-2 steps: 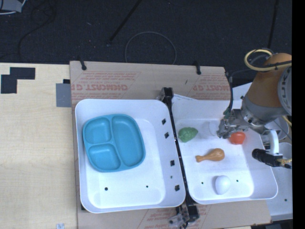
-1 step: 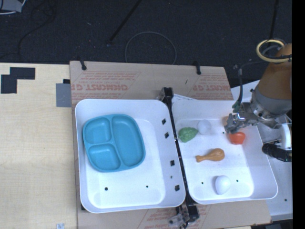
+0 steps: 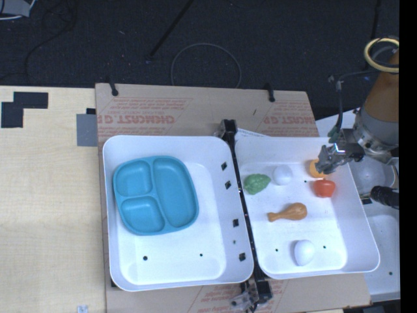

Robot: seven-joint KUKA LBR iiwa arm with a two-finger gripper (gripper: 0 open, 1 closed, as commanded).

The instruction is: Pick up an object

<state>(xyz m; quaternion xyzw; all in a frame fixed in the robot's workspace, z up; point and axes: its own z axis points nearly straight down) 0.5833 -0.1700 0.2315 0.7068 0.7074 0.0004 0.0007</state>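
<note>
1. White plastic makes up both bins on the counter (image 3: 52, 194): the left bin (image 3: 163, 266) carries a blue divided plate (image 3: 155, 194), and the right bin (image 3: 339, 256) holds all the loose objects.
2. Candidates for picking lie in the right bin: a green leafy piece (image 3: 257, 184), a small white ball (image 3: 283, 175), a red tomato-like piece (image 3: 324, 188), a brown drumstick (image 3: 288, 212), a white egg shape (image 3: 303, 251) at the near side, and an orange piece (image 3: 315, 169) at the far right.
3. Reaching in from the right, the gripper (image 3: 330, 157) hangs over the orange piece; whether it is open, closed or gripping cannot be made out (it is small and dark against the clutter).
4. Risk, as I judge it: the orange piece sits just beside the red one and near the bin's right wall, so a descent slightly off could nudge the red piece or clip the rim, and a rounded piece may squirt out sideways.
5. Open room lies in the bin's middle and near-left floor, around the drumstick and egg shape; the far right corner is the tightest spot.
</note>
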